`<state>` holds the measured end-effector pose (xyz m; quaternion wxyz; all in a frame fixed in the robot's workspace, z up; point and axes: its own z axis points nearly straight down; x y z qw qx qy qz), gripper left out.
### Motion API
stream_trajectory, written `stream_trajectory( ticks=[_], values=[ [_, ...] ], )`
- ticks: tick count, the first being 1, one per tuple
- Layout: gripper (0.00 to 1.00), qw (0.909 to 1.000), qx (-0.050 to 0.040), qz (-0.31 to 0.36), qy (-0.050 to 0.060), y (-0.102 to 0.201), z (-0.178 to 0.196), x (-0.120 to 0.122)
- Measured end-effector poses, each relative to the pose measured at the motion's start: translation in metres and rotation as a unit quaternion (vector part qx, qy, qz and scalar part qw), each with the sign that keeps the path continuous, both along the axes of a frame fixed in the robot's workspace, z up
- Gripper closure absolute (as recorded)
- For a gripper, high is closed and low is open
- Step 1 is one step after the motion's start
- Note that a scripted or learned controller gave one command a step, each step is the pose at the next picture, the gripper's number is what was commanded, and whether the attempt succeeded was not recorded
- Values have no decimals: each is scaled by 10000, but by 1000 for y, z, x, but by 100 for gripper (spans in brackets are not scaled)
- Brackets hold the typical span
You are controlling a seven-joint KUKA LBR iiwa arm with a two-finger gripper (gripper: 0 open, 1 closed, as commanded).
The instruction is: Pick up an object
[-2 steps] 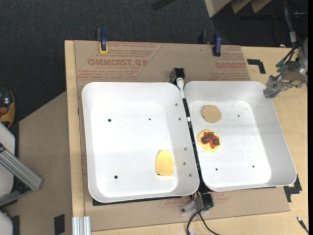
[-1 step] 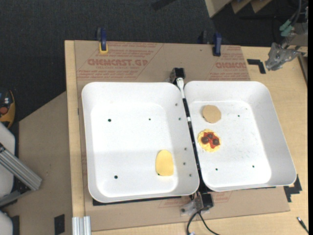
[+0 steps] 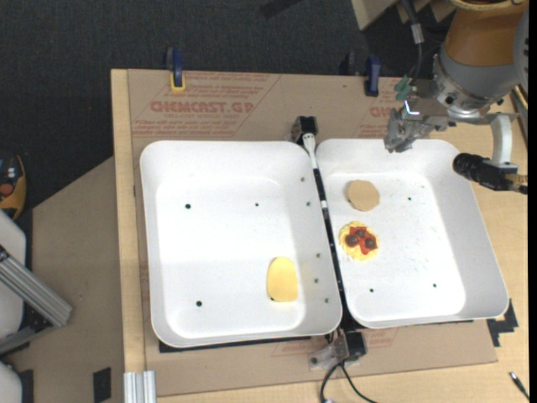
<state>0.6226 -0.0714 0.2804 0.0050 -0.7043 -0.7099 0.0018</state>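
Gripper hangs over the far rim of the right bin, carrying nothing; whether its fingers stand wide or narrow cannot be told from this view. Nearest candidate for pickup is the tan round piece, which lies on the bin floor toward the camera and to the view's left of the gripper, with bare white floor between them and nothing in the way. Being round, it offers no long axis to align with. Just beyond it, toward the camera, lies a yellow piece with red topping, close by but apart. Across the divider, a yellow oval rests in the left bin, well apart, its long axis running toward the camera.
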Motion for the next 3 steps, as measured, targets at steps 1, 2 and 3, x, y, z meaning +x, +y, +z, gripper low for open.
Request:
stream_trajectory(
  ticks=[1,2,3],
  values=[
    [100,9999,-19,6,-99,93,76,13],
    [100,10000,-16,-13,4,145,-5,-12],
    [100,9999,-6,-10,-134,196,113,37]
  ],
)
